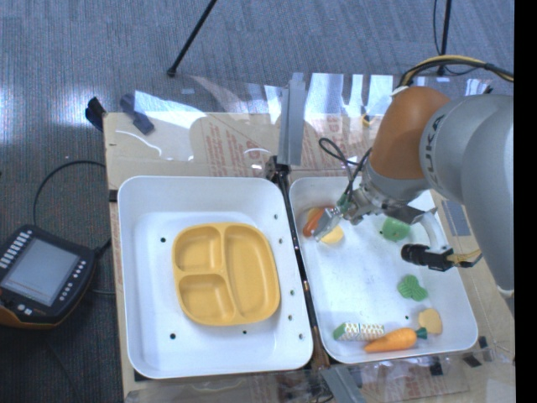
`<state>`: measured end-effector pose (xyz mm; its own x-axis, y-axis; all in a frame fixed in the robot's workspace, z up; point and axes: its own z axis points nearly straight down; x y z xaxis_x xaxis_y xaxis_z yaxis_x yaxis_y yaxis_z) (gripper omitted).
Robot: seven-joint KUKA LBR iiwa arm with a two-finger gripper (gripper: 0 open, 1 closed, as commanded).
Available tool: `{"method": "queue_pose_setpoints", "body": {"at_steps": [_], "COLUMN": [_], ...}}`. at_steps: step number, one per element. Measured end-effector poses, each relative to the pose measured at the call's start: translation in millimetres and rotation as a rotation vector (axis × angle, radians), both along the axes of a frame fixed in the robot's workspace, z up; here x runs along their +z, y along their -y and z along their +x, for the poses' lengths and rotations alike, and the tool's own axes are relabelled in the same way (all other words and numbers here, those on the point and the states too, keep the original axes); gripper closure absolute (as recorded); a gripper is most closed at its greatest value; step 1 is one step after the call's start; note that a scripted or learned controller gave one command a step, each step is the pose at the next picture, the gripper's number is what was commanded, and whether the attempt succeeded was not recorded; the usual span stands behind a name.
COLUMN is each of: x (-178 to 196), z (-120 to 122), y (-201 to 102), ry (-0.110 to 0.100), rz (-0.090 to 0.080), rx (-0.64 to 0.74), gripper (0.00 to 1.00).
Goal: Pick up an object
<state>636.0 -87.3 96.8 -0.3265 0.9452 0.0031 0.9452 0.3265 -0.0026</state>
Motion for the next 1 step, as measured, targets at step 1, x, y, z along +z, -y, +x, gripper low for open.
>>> {"method": "queue_pose_setpoints", "body": {"at_steps": [1], "x": [9.9], "z": [0.2], "y": [0.7], "ry": [0.0], "rz": [0.001], "rx": [-0.002], "gripper": [1.0]}}
